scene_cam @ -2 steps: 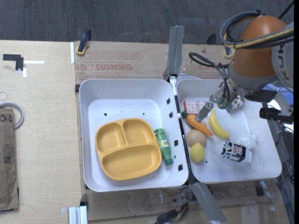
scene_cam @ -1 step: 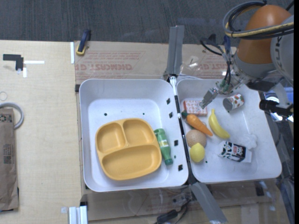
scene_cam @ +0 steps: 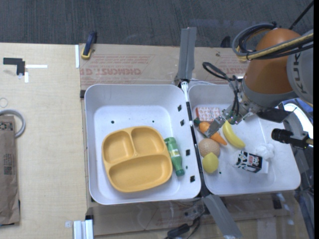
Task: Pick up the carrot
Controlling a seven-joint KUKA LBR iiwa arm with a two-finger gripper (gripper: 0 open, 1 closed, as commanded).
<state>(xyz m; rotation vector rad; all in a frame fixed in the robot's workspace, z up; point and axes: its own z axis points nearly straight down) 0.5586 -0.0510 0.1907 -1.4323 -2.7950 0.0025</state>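
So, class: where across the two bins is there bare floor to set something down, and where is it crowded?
Bare floor: left bin behind the yellow plate; right bin near strip, in front of the milk carton. Crowded: carrot, banana, lemon cluster under the gripper.

Light wooden bench [scene_cam: 45, 133] with a printed brown cardboard sheet [scene_cam: 134, 63] laid over it, bearing two shallow white plastic bins [scene_cam: 94, 148] side by side, a brown paper bag [scene_cam: 7, 168] at the left edge, a yellow-and-blue clamp [scene_cam: 89, 45] at the back.

Carrot [scene_cam: 208, 132] middle hidden under fingers [scene_cam: 215, 127]; brown bag [scene_cam: 8, 173] cut by left edge.
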